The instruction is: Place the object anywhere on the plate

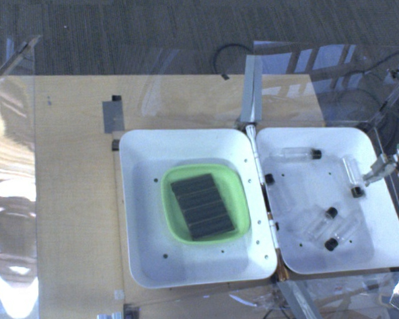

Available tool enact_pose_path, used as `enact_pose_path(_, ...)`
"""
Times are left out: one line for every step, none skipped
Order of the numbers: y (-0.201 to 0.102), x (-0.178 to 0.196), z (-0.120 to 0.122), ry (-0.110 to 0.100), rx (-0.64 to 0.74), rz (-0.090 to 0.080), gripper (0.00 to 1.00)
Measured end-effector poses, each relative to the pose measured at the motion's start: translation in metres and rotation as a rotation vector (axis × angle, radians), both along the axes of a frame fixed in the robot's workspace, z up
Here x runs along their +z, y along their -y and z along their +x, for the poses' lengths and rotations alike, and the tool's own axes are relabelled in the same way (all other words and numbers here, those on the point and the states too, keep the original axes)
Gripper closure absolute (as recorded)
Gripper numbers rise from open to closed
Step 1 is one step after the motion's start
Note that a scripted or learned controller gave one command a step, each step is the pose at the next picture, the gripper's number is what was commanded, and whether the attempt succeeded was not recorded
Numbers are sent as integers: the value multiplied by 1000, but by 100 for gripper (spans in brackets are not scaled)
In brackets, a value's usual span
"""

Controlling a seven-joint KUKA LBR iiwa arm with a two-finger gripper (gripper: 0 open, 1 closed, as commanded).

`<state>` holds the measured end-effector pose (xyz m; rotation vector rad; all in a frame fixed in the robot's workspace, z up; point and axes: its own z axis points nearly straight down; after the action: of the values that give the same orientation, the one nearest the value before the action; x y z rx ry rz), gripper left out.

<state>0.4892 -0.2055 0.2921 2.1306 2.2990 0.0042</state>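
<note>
Fingers (pixel 383 170) at right bin's (pixel 387 245) edge, grip state unclear; clear vials (pixel 300 154) scattered, green plate (pixel 169 191) well apart.

Lime-green plate (pixel 236 187), dark grey ribbed block (pixel 202 206), white bins (pixel 145 260), clear black-capped vials (pixel 300 154)

Bright, soft focus — glare on left bench (pixel 11 167).

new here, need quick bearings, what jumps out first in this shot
A bright green plate sits in the left white bin, with a dark ridged block lying on it. In the right bin, several clear vials with black caps lie scattered.
</note>
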Motion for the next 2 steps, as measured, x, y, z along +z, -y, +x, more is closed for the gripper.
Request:
enact_pose_path(-1, 12, 3, 8, 7, -3, 100)
enact_pose_path(-1, 12, 3, 7, 6, -3, 0)
